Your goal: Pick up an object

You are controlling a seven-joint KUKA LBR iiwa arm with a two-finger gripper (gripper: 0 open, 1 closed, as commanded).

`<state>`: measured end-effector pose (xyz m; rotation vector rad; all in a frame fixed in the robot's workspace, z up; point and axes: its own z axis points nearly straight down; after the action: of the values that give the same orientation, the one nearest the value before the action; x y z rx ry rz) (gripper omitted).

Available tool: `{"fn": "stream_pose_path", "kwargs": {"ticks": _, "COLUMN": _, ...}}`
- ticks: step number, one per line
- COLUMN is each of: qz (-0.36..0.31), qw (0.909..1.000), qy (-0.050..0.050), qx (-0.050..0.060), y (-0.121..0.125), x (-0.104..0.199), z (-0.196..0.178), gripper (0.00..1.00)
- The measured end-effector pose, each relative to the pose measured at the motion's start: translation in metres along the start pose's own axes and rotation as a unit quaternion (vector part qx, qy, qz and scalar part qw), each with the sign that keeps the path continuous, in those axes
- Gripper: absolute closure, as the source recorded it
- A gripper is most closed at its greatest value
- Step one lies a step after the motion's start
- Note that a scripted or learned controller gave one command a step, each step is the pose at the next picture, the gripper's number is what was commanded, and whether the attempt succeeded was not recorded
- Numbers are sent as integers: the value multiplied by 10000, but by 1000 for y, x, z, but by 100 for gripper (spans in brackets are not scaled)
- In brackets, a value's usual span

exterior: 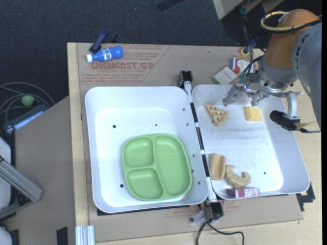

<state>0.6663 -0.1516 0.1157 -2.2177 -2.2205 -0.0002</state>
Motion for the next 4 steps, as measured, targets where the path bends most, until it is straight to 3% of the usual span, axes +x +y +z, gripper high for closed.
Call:
{"fn": "stream_pose_path", "kwargs": {"ticks": 1, "qz": 5, "qw": 10000, "qy": -21, "qx": -54, "y": 3, "x": 54, "z": 26, "gripper": 0}}
{"fn": "stream_pose_path", "kwargs": {"ticks": 4, "qz": 8, "qw": 10000, "qy": -22, "qx": -56, "y": 3, "x": 54, "z": 25, "gripper": 0}}
